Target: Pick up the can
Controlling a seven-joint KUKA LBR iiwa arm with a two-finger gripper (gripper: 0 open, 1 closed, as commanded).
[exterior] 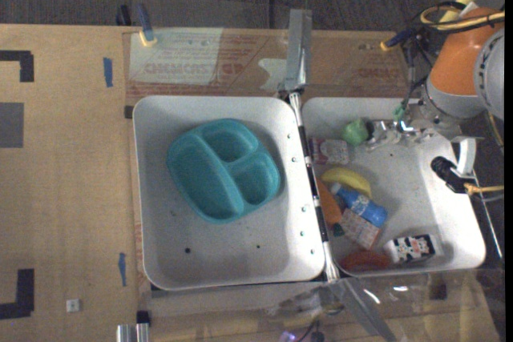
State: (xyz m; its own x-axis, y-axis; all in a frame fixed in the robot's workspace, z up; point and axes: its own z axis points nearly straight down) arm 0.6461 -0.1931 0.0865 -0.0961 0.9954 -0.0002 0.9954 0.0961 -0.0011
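Note:
The can (332, 150) is small, with a pale pinkish label. It lies on its side in the right bin (449, 212), close to the divider between the bins. My gripper (393, 130) hangs low over the back of that bin, just right of a green ball (355, 130). It is to the right of the can and slightly behind it, and apart from it. The metal gripper parts blur together, and nothing shows held in them.
A teal divided plate (224, 169) lies in the left bin (160, 252). In front of the can are a banana (347, 179), a blue bottle (362, 207), an orange item (327, 206), a patterned box (362, 230), a red object (365, 259) and a black-and-white carton (412, 247).

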